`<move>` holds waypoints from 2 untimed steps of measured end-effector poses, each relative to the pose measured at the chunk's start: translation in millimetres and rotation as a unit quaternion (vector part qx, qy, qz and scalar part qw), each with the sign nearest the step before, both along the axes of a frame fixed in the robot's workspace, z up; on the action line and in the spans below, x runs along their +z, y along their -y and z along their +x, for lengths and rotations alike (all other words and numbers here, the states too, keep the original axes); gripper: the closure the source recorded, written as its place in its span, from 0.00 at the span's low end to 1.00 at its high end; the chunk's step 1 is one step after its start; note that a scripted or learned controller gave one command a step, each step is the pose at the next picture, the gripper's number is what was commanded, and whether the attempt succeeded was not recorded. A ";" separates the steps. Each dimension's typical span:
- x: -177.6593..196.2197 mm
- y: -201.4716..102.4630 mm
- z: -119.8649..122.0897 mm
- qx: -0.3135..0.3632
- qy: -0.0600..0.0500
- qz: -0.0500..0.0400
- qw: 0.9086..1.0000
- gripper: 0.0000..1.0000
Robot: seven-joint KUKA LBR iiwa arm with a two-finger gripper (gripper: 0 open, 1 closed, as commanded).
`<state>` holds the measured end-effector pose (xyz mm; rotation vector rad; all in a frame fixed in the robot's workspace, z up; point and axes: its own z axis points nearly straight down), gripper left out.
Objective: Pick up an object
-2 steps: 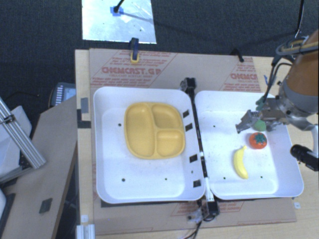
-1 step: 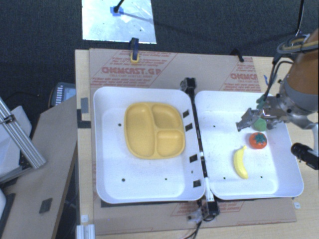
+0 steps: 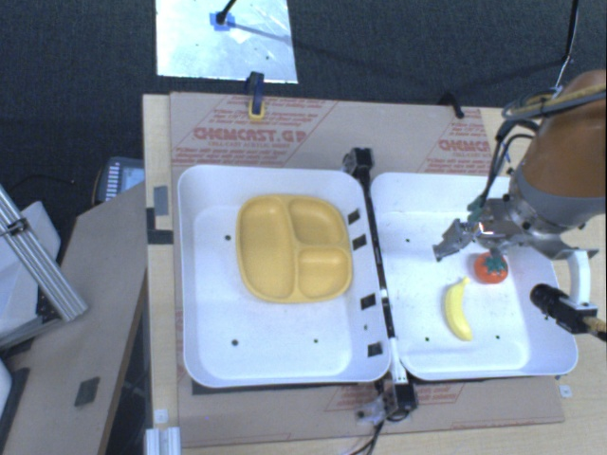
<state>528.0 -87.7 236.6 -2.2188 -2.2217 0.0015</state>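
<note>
The bench, covered with printed cardboard, carries everything, and it extends far to the left of the pincer and also behind it. On it lie the two white bins: the left bin is well apart from the pincer, on its left side, and the right bin is the one directly under it. Inside the left bin rests a yellow divided plate, far from the pincer and not concerned in this step. The grey arm comes in from the right and hangs over the right bin, with the pincer at its lower end, low above the bin floor. I cannot tell whether the pincer is spread or pressed together, because the wrist parts cover it from this angle; nothing is visibly held in it. A yellow banana lies on the bin floor near the pincer, a little in front of it, toward the near edge. A small orange fruit with a green top sits just beside the pincer, very close on its right and partly under the wrist. In my judgement the step in hand is the approach to this small fruit or the banana. The next move probably calls for centring over one of them and descending straight, since the round fruit could roll away.
</note>
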 end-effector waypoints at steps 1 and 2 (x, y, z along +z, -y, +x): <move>-61.1 5.8 -1.9 -0.001 -0.001 0.000 1.000 0.00; -104.4 10.6 -3.1 0.000 -0.001 0.000 1.000 0.00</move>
